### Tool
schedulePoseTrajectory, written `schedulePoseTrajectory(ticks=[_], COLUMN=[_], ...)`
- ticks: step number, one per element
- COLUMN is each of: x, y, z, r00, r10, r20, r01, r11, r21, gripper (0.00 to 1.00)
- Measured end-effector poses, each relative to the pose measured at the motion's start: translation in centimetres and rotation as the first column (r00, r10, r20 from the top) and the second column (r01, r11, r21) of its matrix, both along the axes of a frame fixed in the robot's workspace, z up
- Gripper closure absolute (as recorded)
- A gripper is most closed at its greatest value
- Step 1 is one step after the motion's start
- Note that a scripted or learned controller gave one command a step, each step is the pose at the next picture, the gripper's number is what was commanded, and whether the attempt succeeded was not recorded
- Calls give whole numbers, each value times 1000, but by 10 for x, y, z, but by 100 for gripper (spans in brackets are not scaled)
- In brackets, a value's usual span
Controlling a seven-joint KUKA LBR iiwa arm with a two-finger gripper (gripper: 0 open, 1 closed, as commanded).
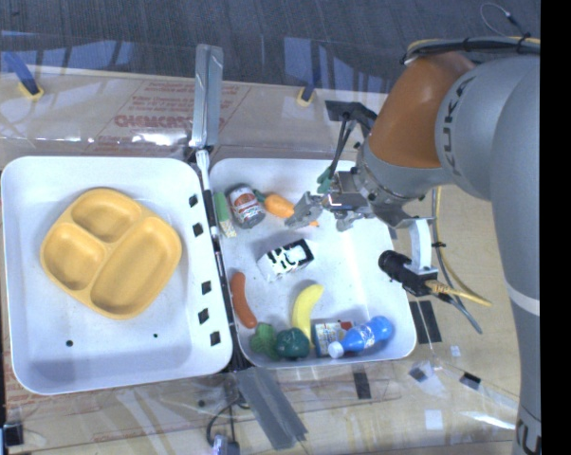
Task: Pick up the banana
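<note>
The banana looks smooth and matt, the yellow plate glossy plastic, the bins smooth white plastic.

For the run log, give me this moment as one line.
task: pick up banana | banana: lying in right bin, untouched | gripper: over bin's far side, near carrot | left bin: yellow divided plate
</note>
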State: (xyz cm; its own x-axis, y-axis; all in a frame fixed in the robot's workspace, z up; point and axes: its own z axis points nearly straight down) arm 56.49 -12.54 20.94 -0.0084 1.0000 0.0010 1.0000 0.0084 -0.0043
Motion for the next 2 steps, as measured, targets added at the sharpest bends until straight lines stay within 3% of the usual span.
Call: schedulePoseTrajectory(ticks=[1, 2], x=[-63, -79], y=[-2, 0], z=[-83, -108], r00=[979, 963], r10=[203, 266], r20=[0, 32], r01=[-203, -266], r11=[979, 964], r21=[1, -16], gripper=[0, 0])
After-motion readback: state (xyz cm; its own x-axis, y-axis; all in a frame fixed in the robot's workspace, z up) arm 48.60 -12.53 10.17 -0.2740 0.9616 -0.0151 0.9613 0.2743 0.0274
